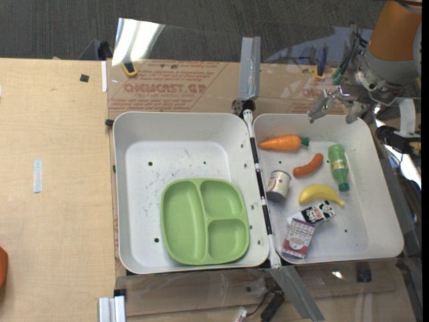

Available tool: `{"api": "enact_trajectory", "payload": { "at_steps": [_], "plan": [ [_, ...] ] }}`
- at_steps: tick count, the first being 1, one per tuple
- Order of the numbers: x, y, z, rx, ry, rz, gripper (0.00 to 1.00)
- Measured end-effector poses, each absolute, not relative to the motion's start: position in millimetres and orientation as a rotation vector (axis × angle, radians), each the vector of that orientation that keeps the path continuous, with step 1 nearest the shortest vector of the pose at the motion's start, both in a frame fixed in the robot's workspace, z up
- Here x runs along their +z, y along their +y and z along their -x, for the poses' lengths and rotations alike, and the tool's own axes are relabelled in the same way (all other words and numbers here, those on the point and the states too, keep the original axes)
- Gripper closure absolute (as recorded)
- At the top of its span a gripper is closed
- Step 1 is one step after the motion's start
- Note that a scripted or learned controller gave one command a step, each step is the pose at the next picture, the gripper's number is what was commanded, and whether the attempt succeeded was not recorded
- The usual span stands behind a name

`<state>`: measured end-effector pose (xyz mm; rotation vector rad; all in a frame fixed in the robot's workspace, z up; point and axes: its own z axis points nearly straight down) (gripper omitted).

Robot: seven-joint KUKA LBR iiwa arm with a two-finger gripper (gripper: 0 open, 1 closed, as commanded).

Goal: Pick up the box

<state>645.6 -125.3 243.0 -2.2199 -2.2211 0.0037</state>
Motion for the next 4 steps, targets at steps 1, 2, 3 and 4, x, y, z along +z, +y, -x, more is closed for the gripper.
{"api": "enact_trajectory", "payload": {
  "at_steps": [1, 2, 3, 4],
  "plan": [
    [121.6, -131.0, -650.6, 0.003, -2.247, 2.194, 0.00],
    [91.1, -98.8, -634.9, 0.004, -2.277, 2.162, 0.00],
    [91.4, -96.4, -587.7, 0.001, -2.338, 2.097, 0.00],
    [99.9, -98.1, -587.6, 0.002, -2.334, 2.103, 1.00]
  ]
}}
